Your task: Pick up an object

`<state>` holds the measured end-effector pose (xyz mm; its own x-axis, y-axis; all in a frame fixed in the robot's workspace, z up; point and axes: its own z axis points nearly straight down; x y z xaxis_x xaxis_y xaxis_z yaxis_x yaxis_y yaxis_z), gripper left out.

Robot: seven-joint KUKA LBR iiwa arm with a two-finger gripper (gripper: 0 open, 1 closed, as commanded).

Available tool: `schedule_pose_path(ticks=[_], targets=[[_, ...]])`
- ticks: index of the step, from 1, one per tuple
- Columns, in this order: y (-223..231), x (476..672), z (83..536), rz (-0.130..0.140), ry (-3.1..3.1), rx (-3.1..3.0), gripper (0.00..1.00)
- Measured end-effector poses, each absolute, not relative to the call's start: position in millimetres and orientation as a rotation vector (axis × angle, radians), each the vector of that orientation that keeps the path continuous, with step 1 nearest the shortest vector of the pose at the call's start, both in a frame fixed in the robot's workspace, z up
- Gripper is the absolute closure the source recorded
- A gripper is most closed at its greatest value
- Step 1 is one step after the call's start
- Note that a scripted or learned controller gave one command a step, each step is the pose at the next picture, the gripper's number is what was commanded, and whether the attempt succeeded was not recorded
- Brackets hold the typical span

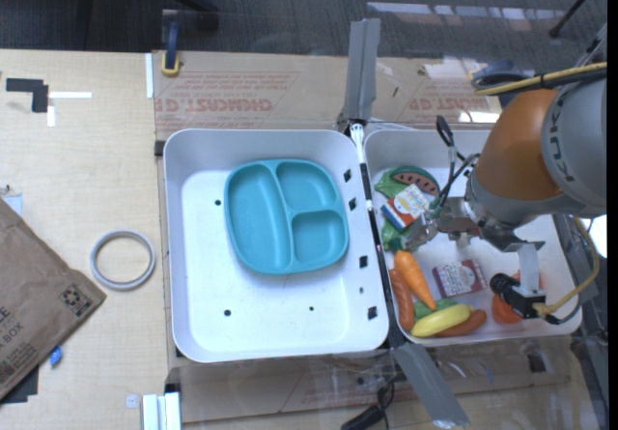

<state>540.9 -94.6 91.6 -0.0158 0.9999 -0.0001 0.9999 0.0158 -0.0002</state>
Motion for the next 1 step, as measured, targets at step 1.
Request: schedule_pose_path(ticks=[1], targets=[[-154.3,476.9,91.1,0.002,-2.247,-2.192,0.0]])
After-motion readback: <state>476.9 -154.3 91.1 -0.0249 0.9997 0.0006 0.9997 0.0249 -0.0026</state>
